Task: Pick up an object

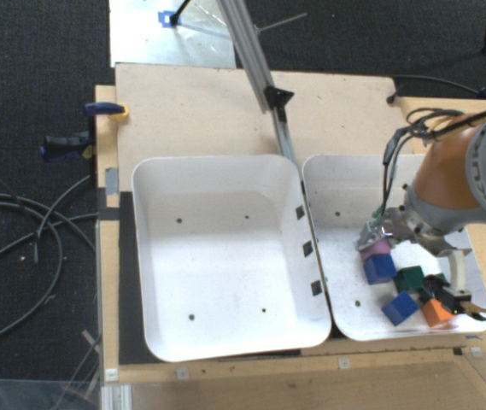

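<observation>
In the right bin, several small blocks lie together near the front right corner. A pink block sits on top of a blue block. Beside them are a dark green block, a second blue block and an orange block. My gripper is low in this bin, right at the pink block's upper left edge and touching or nearly touching it. The arm's wrist and orange band hide the part of the bin behind it.
The left bin sits against the right one, with a shared divider wall just left of the gripper. A slanted metal pole crosses the back of the bench. Cables trail from the wrist over the bin's right rim.
</observation>
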Controlling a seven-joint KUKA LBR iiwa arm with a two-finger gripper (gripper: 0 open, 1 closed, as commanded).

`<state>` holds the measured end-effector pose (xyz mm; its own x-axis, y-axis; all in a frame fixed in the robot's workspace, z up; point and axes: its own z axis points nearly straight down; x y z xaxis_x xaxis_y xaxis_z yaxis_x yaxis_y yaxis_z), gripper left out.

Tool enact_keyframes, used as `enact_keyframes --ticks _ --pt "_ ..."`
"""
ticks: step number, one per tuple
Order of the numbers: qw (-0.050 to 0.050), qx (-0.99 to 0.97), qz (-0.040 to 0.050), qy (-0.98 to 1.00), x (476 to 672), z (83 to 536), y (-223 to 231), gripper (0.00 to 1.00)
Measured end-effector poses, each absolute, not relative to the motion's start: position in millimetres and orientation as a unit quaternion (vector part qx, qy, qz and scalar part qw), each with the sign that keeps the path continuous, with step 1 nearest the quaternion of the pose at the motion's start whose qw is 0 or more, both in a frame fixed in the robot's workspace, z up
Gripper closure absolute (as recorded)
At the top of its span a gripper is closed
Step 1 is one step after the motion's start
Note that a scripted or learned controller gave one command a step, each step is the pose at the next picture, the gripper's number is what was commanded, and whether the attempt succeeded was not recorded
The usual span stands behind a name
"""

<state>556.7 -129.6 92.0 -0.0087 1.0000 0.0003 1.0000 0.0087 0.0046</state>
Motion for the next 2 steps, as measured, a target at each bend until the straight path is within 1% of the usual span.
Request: enact_keyframes --ticks 1,2 --pt "0.002 0.703 0.0041 0.711 549.4 211 -46 1.0" --pt "-0.001 0.702 0.0016 0.712 546.3 203 50 1.0"
